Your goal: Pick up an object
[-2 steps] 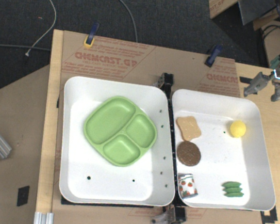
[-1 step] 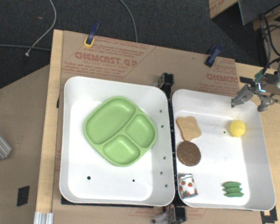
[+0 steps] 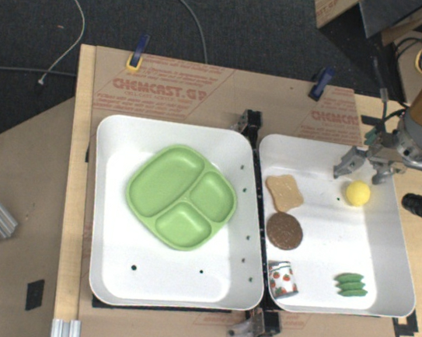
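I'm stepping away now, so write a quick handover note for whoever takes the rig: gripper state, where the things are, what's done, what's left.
Gripper: open, holding nothing, poised over the far part of the right bin, just above the yellow ball.
Right bin also holds a slice of toast, a brown round cookie, a small can at the near edge and green pea pods.
Left bin holds the green divided plate.
Done: nothing picked up yet.
Left: close on one object, probably the ball, and lift it.
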Robot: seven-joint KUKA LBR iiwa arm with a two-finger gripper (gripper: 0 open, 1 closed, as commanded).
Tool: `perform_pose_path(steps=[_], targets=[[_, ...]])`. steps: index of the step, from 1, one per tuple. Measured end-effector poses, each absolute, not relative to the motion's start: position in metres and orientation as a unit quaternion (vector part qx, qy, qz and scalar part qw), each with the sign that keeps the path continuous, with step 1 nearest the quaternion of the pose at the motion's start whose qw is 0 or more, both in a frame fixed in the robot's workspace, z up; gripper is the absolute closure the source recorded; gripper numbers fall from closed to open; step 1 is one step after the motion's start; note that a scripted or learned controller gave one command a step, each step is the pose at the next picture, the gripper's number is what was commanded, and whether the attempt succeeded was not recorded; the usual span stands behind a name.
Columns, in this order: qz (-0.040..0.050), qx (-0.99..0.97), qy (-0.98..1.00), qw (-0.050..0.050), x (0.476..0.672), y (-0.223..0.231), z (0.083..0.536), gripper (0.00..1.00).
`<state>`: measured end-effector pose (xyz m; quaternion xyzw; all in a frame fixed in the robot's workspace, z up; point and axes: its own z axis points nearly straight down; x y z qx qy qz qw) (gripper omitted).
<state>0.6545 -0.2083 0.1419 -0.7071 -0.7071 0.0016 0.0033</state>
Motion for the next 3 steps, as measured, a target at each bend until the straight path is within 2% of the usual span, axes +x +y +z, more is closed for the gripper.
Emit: perform_pose_path(steps=[1, 2, 3], targets=[[0.0015, -0.707, -0.708, 0.003, 0.654, -0.207, 0.089, 0.0], [-0.0006, -0.706, -0.708, -0.001, 0.656, -0.208, 0.105, 1.0], [-0.0018, -0.707, -0.707, -0.004, 0.656, -0.214, 0.169, 1.0]])
